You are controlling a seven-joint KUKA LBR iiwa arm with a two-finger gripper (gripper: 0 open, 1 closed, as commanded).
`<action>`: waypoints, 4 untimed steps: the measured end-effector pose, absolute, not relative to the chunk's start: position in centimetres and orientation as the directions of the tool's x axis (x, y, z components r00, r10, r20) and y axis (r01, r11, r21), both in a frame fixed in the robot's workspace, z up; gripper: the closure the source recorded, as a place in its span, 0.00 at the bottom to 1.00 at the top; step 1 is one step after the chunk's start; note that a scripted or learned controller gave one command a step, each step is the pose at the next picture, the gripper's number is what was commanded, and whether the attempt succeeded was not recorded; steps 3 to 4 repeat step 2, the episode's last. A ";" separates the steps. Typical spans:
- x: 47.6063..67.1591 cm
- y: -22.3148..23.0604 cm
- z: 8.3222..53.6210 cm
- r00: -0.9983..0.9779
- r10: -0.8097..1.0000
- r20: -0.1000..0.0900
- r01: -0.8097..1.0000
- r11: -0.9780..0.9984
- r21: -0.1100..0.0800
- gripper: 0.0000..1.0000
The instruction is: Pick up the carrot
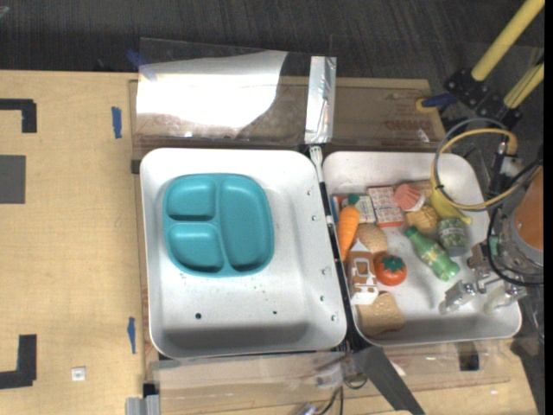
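Carrot [347, 229] lies against right bin's [501, 325] left wall.

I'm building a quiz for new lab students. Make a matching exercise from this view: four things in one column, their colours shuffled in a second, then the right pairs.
Things:
1. carrot
2. divided plate
3. tomato
4. bottle

Colours:
A. green
B. orange
C. red
D. teal

Pairs: 1-B, 2-D, 3-C, 4-A
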State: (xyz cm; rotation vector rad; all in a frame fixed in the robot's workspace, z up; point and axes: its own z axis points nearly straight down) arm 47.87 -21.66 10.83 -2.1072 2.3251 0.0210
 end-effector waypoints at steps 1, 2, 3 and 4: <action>48.3 -21.6 12.2 -0.096 -0.995 -0.009 -0.995 0.096 -0.005 1.00; 48.2 -22.3 20.3 -0.112 -0.994 0.001 -0.994 0.112 -0.010 1.00; 48.2 -22.3 20.3 -0.112 -0.994 0.001 -0.994 0.112 -0.010 1.00; 48.2 -22.3 20.3 -0.112 -0.994 0.001 -0.994 0.112 -0.010 1.00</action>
